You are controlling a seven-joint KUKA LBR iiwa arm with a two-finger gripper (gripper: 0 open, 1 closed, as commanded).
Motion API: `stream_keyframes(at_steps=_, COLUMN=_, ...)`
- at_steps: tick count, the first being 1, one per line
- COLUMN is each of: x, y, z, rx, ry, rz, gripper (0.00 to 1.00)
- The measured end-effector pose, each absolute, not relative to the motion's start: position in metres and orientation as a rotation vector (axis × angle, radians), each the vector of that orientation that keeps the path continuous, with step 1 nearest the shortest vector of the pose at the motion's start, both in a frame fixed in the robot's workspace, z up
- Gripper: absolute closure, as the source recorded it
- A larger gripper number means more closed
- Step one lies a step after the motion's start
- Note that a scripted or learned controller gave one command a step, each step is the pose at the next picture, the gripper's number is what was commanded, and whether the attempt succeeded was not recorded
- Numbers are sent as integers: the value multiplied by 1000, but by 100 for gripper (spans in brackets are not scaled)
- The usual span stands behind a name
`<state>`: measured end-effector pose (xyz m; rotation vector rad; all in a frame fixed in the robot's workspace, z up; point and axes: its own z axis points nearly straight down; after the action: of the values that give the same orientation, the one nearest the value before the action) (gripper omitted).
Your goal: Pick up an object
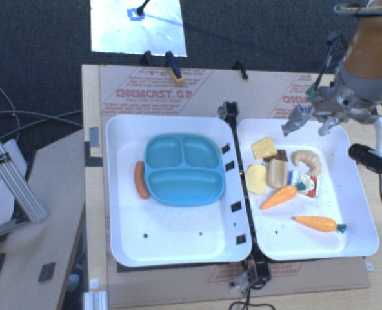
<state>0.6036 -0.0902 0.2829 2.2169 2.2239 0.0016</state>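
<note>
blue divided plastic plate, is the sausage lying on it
No, the orange-red toy sausage lies on the left white bin's floor, beside the left edge of the blue divided plastic plate.

The gripper (312, 121) was seen open above the right bin's (359, 228) far edge, with nothing between its fingers. Two carrots (279, 197) (317, 223) were grouped near that bin's centre. A blue plate (183, 170) lay in the left bin (130, 237).

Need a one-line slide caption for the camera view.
Open gripper above right bin of toy food; blue divided plate and sausage in left bin.
</note>
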Motion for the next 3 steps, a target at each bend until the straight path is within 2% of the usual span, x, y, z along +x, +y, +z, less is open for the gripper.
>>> stream_keyframes(at_steps=1, x=601, y=-83, z=101, rx=2229, ry=2231, rz=-14, gripper=0)
stream_keyframes(at_steps=2, x=594, y=-90, z=89, rx=2213, ry=2217, rz=12, gripper=0)
stream_keyframes(at_steps=3, x=596, y=-91, z=102, rx=2207, ry=2211, rz=15, gripper=100)
